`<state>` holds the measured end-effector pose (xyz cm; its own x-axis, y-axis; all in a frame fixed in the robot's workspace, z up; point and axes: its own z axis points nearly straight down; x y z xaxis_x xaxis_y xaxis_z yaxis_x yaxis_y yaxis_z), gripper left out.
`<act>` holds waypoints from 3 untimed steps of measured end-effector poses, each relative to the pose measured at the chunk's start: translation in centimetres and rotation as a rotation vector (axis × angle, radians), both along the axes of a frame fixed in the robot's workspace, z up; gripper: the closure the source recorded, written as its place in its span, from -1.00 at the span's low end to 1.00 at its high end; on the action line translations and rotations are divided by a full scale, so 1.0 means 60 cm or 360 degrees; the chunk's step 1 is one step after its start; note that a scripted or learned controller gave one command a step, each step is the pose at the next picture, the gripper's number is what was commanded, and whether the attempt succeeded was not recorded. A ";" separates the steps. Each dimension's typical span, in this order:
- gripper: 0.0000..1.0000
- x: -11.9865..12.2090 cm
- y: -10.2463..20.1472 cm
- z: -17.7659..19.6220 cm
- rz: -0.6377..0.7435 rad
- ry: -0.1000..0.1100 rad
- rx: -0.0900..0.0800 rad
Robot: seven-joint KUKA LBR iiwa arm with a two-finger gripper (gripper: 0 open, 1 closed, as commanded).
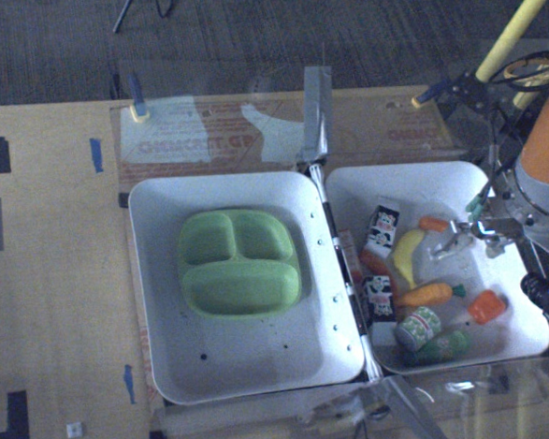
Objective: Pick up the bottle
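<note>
Bottle label unreadable; cow-print cartons beside banana.

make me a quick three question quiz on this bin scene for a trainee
1. True or false: the green divided plate lies in the left bin.
2. Which lies nearest the green bottle? A) banana B) green can C) upper milk carton
3. Fill in: the gripper hovers over the ___ bin.

Key: 1 true; 2 B; 3 right
</note>
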<state>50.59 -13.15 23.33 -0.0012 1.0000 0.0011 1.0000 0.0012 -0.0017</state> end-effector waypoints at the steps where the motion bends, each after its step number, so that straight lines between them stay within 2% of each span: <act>1: -1.00 -0.022 0.052 -0.202 -0.0139 -0.0050 -0.0009; 2: -1.00 -0.043 -0.006 -0.244 -0.0313 -0.0008 -0.0004; 3: -1.00 -0.045 0.004 -0.238 -0.0349 -0.0003 -0.0003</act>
